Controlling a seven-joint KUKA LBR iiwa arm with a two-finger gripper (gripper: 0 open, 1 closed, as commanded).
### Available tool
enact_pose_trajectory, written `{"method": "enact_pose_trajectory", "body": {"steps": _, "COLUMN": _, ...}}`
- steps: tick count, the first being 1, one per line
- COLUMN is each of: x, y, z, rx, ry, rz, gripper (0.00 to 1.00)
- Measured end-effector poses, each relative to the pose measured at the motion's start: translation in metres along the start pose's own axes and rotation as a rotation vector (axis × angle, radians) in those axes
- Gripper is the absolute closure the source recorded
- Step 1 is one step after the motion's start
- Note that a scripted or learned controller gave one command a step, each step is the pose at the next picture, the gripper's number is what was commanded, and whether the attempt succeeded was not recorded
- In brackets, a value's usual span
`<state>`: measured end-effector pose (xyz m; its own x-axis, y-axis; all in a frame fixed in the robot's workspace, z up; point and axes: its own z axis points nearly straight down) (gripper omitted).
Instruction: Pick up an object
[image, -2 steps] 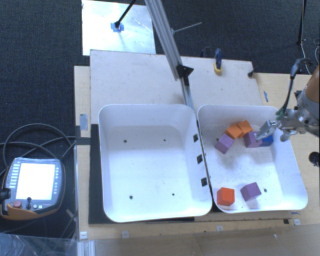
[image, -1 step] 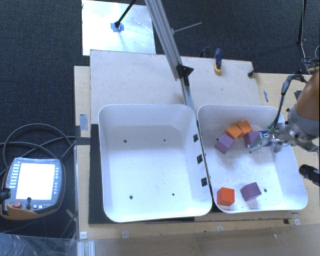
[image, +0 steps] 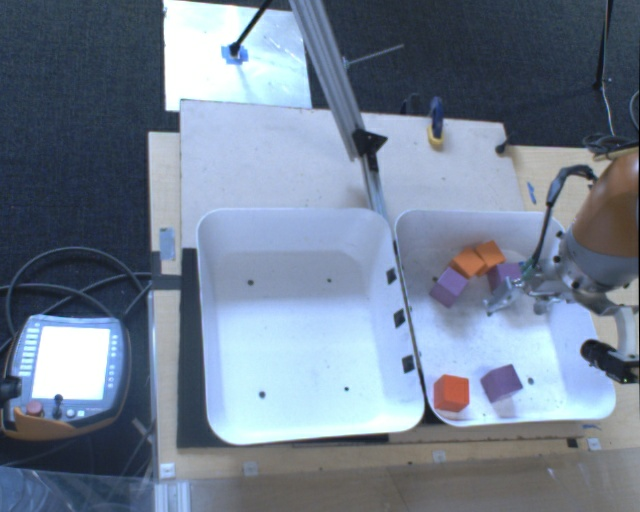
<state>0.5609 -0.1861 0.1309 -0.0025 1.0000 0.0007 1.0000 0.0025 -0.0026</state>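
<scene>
Several blocks lie in the right bin (image: 590, 405). Two orange blocks (image: 477, 259) sit together near the back, with a purple block (image: 449, 287) just left of them. Another purple block (image: 506, 272) lies right beside my gripper (image: 520, 300), partly covered by it. Near the front edge sit an orange block (image: 452, 392) and a purple block (image: 501, 382). My gripper hangs over the middle right of this bin, open, with nothing between its fingers. The grey arm with its orange band (image: 612, 215) reaches in from the right.
The left bin (image: 215, 330) stands beside the right one, divided from it by a raised wall (image: 398, 300). A slanted metal pole (image: 335, 85) rises behind the bins. A teach pendant (image: 65, 375) and its cables lie off the bench at left.
</scene>
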Motion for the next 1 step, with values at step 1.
{"method": "enact_pose_trajectory", "body": {"steps": 1, "x": -0.0009, "y": 0.0017, "z": -0.0136, "rx": -0.006, "ry": -0.002, "rz": -0.002, "gripper": 1.0}}
